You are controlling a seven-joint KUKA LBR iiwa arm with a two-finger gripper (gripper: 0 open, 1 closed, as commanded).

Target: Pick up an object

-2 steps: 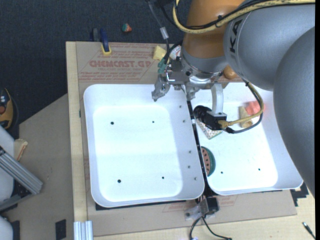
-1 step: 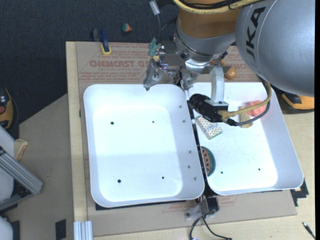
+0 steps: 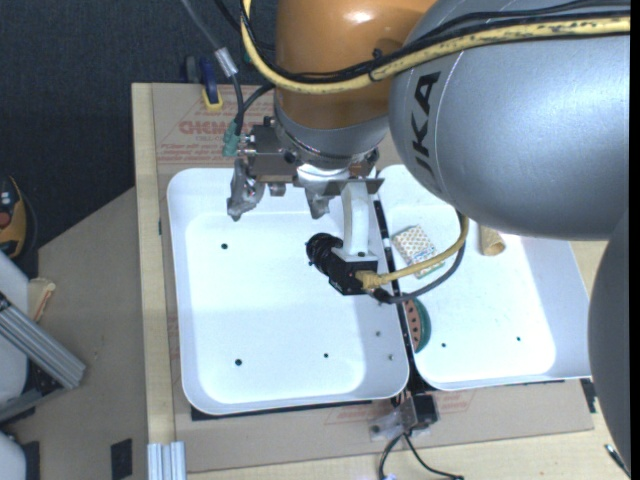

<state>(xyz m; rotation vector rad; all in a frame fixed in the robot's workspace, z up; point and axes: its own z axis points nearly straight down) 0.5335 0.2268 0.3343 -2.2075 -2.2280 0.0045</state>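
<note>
My gripper (image 3: 279, 206) hangs over the far part of the left bin (image 3: 200, 298), its two grey fingers (image 3: 240, 204) spread apart and open, with only white bin floor between them. In the right bin (image 3: 520, 358) lie a small patterned block (image 3: 413, 242), a tan piece (image 3: 490, 240) partly hidden under the arm, and a green object (image 3: 419, 326) close to the wall between the bins. All three sit to the right of the gripper, apart from it.
A black fitting (image 3: 333, 262) on a yellow cable (image 3: 420, 266) hangs from the wrist over the left bin's right side. The big grey arm (image 3: 520, 98) covers the right bin's far part. Cardboard (image 3: 160, 148) borders the bins.
</note>
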